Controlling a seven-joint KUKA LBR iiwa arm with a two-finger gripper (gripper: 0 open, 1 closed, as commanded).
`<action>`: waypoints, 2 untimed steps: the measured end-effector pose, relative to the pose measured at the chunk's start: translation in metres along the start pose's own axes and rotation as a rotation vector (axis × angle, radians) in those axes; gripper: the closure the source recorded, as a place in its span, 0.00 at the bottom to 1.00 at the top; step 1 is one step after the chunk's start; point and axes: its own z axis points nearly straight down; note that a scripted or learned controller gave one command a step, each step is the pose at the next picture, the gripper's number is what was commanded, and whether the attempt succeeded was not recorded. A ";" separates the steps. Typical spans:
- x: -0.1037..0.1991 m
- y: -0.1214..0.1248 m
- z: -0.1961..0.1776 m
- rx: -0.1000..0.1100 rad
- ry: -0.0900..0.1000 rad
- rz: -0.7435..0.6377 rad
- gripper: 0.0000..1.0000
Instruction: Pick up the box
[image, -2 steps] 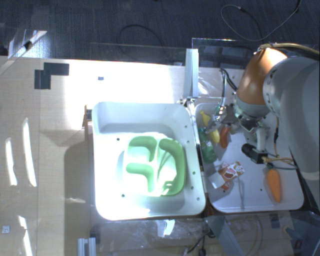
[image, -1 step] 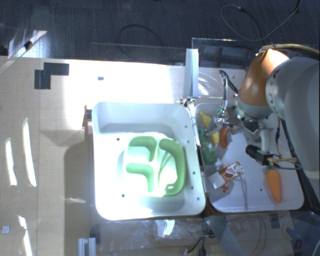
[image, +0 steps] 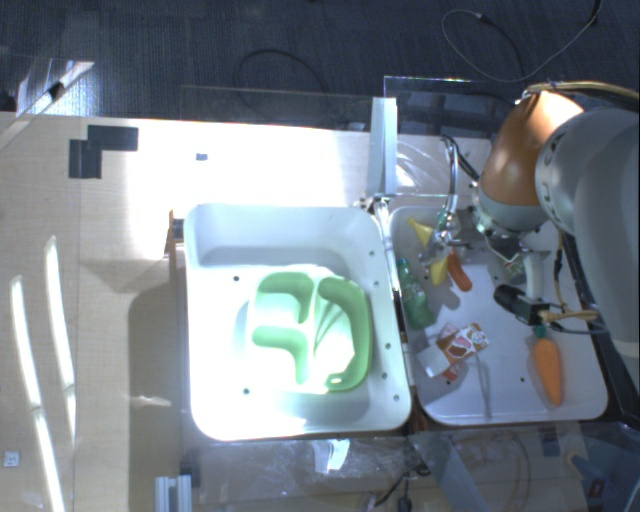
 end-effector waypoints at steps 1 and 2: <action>-0.001 -0.006 0.014 0.011 0.001 0.178 1.00; 0.056 -0.027 -0.087 0.004 0.001 0.148 1.00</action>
